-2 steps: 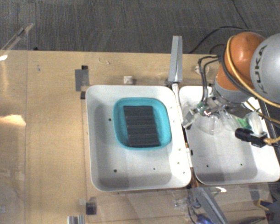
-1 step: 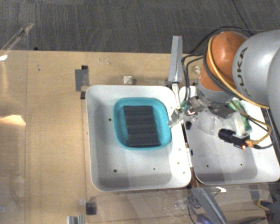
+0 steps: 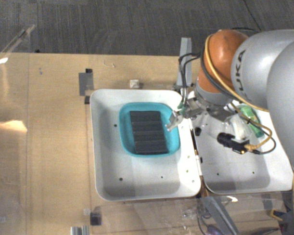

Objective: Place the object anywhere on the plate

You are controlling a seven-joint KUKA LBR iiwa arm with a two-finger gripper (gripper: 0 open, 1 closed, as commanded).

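The wooden bench lay bare on the far left, pale and streaked with glare, and then came the left white bin, sitting square against its neighbour. Inside it, toward the upper middle, rested the teal plate, rounded at the corners, and right on top of it lay the dark ribbed object, a blackish rectangular slab with ridges across it, flat and well within the plate's rim. At the plate's right edge, over the strip between plate and bin wall, hovered the gripper, its pale fingertips pointing down and left, just beside the slab but not on it; whether the tips were apart or together, I couldn't tell from there, though nothing showed between them. Behind it loomed the grey arm with its orange band, stretching over the right white bin, where cables and something green sat beneath the wrist.
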